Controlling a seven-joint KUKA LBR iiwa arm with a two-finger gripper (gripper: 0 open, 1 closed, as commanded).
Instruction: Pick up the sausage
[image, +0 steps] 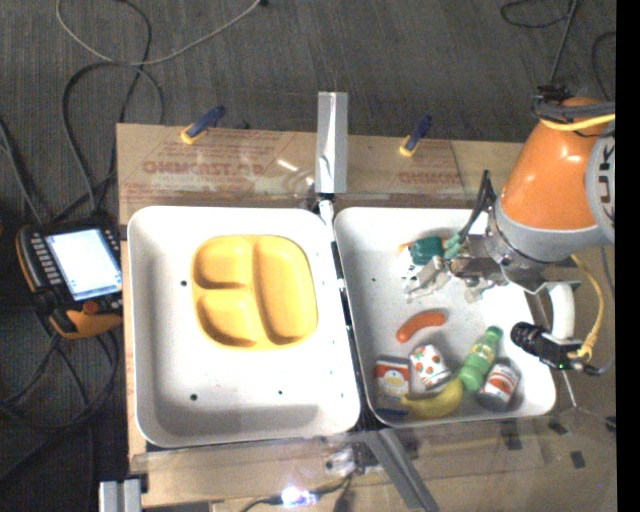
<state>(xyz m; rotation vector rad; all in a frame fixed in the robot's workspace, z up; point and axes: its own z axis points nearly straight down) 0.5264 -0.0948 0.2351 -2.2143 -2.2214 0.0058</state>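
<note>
Camera view: I saw the sausage (421, 325) in the right bin (372, 250), long axis running left-right with a slight tilt, lying just below the jaws; their state I couldn't tell.

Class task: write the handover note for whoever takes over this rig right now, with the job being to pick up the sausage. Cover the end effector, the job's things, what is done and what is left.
End effector: hovering over the upper part of the right bin, fingers apart, nothing between them.
Sausage: lying loose on the right bin's floor, just below the end effector in the picture, not touched.
Nearby: a teal item by the fingers; two small cans, a banana and a green bottle along the bin's lower edge. The yellow tray sits in the left bin.
Done: nothing grasped yet.
Left: move over the sausage, close on it, lift.
</note>
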